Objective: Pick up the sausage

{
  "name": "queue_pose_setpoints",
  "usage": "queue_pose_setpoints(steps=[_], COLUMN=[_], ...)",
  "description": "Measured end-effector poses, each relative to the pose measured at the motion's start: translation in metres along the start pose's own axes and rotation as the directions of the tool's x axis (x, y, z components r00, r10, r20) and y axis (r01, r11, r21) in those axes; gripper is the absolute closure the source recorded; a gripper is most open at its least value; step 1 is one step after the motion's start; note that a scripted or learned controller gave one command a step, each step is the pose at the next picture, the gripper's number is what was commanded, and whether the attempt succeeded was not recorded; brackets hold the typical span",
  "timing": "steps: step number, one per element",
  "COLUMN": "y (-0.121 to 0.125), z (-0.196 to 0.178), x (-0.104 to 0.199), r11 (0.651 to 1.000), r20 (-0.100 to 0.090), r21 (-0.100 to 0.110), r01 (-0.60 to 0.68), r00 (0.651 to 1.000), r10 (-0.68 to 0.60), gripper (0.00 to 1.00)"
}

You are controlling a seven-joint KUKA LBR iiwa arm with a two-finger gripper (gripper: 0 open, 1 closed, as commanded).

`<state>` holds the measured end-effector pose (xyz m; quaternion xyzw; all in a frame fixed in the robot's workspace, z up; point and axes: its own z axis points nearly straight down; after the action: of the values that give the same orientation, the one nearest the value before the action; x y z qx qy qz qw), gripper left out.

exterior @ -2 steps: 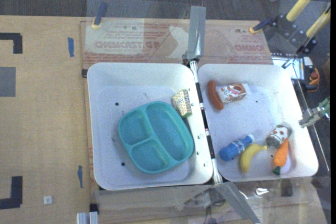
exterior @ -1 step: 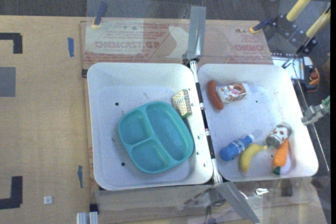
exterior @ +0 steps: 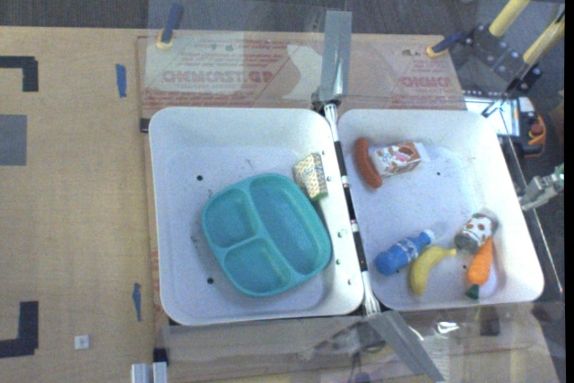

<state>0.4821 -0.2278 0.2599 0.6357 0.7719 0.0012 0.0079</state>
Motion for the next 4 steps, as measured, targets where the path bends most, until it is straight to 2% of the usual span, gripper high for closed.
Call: queue_pose_setpoints(steps=[4], y=[0.003], z=[-0.042], x=[-0.006], r11=[1.000], r20=[0.015], r21=[-0.016], r01=[-0.003], r00=[1.000], r10=[0.003], gripper=[1.00])
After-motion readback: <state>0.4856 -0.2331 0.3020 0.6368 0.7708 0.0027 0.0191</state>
